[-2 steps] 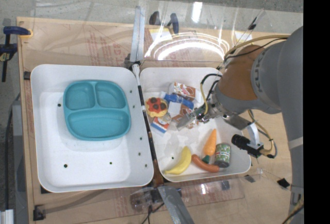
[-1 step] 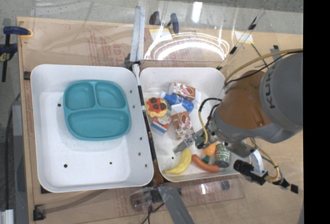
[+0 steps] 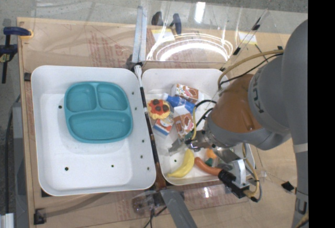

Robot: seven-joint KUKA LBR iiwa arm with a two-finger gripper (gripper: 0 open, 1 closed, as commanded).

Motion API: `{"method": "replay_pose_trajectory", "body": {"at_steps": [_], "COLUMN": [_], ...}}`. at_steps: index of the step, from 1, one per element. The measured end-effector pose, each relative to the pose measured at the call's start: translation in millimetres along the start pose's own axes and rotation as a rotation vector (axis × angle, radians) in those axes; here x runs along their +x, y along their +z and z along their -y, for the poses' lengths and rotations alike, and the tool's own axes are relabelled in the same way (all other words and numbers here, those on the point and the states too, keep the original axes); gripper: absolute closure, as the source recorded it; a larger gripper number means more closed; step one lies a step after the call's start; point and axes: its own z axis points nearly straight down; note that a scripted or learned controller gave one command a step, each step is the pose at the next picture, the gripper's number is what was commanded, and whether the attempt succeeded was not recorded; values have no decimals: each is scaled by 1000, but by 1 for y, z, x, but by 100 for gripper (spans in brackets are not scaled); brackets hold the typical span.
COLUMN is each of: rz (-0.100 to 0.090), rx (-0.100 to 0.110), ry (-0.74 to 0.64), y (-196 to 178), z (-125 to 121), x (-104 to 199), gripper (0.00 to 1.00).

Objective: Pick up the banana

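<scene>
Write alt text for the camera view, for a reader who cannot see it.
A grey robot arm reaches from the right into the right white bin, its gripper just above a yellow banana near the front edge. The left white bin holds a teal divided plate.

Two shallow white bins, the left bin and the right bin, look like smooth, slightly glossy plastic. A teal divided plate has a smooth, matt plastic look. The bench is pale wood with visible grain. A clear plastic sheet shines with bright glare. The banana is smooth, glossy yellow plastic. The small boxes have printed, cardboard-like faces. The arm has a smooth, matt grey shell with a satin orange band.
</scene>
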Motion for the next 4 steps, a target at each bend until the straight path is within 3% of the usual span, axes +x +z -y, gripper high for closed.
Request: {"method": "replay_pose_trajectory", "body": {"at_steps": [1, 2, 3, 4], "rz": [0, 0, 2, 1], "rx": [2, 2, -1, -1], "ry": [0, -1, -3, -3], "y": [-10, -10, 0, -10], "z": [1, 1, 14, 14], "x": [-2, -2, 31, 30], "gripper": [100, 0, 0, 100]}}
